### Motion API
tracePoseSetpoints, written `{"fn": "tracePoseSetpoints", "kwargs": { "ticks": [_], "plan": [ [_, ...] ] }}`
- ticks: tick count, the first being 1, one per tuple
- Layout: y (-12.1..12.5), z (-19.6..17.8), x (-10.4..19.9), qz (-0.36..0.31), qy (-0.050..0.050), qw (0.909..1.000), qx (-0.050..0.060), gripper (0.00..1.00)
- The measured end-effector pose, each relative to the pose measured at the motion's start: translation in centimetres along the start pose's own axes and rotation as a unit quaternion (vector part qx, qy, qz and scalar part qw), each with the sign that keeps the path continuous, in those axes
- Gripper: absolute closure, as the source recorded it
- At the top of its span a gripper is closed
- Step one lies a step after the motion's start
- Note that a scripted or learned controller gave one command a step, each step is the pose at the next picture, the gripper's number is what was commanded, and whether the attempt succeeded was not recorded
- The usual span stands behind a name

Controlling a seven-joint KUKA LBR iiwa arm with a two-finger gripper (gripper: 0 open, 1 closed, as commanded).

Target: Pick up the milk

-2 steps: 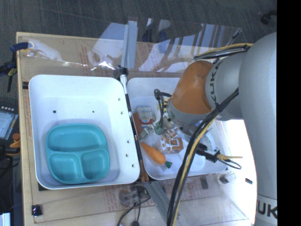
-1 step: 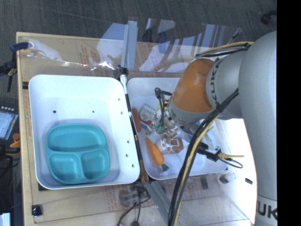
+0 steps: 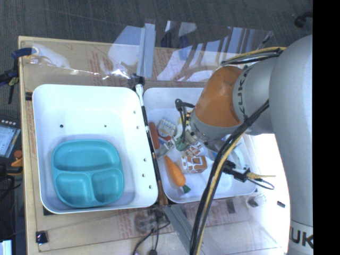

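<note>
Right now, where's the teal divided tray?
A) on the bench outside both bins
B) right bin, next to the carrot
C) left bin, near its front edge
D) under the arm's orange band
C: the teal divided tray lies flat in the left bin, toward its near edge, while the carrot and the other small items sit in the right bin beneath the arm.

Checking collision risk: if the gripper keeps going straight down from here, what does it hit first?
Likely the brown-and-white patterned carton lying in the right bin, just under the gripper. Depth is unclear from this slant; the carrot lies just beside that line.
</note>
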State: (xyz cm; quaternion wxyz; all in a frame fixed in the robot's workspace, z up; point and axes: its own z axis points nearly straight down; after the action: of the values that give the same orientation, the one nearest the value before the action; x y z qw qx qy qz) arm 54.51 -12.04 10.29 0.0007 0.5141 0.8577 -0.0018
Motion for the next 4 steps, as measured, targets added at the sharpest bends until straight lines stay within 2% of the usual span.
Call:
{"fn": "tracePoseSetpoints", "kwargs": {
  "ticks": [1,2,3,4],
  "plan": [
    [0.0,-0.9,0.0,-0.002,0.001,1.0,0.001,1.0],
    [0.0,-0.9,0.0,-0.002,0.0,1.0,0.001,0.0],
    [-2.4,0.8,2.3,0.178,-0.006,0.9839,-0.004,0.0],
    [-2.3,0.1,2.7,0.174,0.0,0.9848,0.0,1.0]
  ]
}}
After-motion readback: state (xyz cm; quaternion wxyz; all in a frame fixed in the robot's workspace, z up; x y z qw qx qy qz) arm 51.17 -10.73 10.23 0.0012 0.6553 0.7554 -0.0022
